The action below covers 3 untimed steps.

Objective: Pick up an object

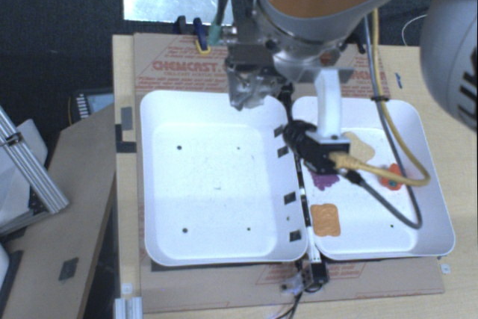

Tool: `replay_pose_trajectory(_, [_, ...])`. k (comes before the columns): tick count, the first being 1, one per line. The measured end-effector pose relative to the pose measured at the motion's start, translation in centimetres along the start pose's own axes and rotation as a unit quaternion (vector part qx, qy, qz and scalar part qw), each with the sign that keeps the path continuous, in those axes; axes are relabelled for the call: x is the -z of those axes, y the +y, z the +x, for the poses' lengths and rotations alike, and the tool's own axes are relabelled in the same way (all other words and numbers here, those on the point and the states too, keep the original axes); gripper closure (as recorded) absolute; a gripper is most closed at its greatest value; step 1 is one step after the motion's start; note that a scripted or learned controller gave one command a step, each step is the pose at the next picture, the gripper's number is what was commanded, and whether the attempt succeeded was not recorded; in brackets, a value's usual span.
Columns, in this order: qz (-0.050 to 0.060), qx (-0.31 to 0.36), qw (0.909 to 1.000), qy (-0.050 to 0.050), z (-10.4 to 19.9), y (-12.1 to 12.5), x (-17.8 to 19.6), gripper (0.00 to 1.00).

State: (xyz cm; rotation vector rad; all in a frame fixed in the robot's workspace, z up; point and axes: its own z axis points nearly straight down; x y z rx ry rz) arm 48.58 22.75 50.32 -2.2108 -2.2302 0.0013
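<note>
You are looking down at a slant on 2 shallow white bins, side by side on a brown cardboard sheet. The grey arm comes in from 1 o'clock. Its gripper hangs over the 1 o'clock corner of the left bin, close to the wall that bin shares with the right bin. From this view you cannot tell whether the gripper is released, clenched or grasping anything.

4 loose things lie in the right bin:
- A flat tan square sits at the bin's 7 o'clock, just beside the shared wall. Its slightly longer axis runs from 12 to 6 o'clock.
- A small purple piece lies just at 12 o'clock of that square. It is partly hidden, so you cannot tell which way it points.
- A flat cream piece lies near the bin's middle, with its long axis running from 10 to 4 o'clock.
- A small orange piece lies near the cream piece, at its 4 o'clock. It is partly covered, so its axis is unclear.
</note>
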Motion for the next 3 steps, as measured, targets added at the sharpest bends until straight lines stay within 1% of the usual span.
replay_pose_trajectory(1, [0.006,-0.004,1.0000,-0.003,0.7,-0.1,-16.0,1.00])
replay_pose_trajectory(2, [-0.011,-0.003,0.9999,0.004,0.6,3.2,4.2,1.00])
replay_pose_trajectory(3, [-0.002,-0.007,1.0000,0.000,-7.6,-0.1,3.3,1.00])
